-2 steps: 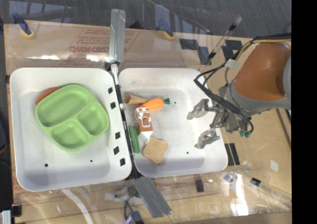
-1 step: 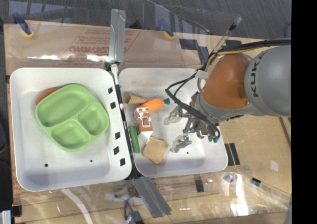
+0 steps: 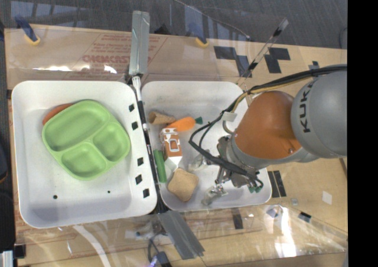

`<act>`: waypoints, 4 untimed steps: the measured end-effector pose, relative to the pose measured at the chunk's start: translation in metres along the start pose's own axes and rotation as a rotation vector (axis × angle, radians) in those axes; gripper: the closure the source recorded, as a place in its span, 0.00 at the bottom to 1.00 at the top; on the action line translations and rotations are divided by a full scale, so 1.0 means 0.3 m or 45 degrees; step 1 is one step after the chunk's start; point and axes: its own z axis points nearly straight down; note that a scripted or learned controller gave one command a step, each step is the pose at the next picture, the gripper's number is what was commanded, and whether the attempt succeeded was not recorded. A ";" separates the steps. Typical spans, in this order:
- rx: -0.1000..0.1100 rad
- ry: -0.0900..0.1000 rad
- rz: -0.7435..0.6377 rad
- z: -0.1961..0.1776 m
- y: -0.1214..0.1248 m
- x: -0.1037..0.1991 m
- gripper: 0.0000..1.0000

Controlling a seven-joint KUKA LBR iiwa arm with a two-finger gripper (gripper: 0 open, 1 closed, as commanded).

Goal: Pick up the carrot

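Over the right bin the arm hangs low, its gripper near the front wall, well away from the carrot at the back by the carton — can't tell its opening, nothing visibly held; closing here risks grabbing the bread instead

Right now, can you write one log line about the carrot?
carrot: lying in right bin | gripper: low near bin's front, apart from carrot | picked up: not yet
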 end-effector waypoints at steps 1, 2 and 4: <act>0.001 -0.004 -0.013 -0.035 0.005 -0.009 1.00; 0.002 -0.011 -0.239 -0.393 0.311 -0.205 1.00; 0.000 -0.005 -1.022 -0.334 0.621 -0.375 1.00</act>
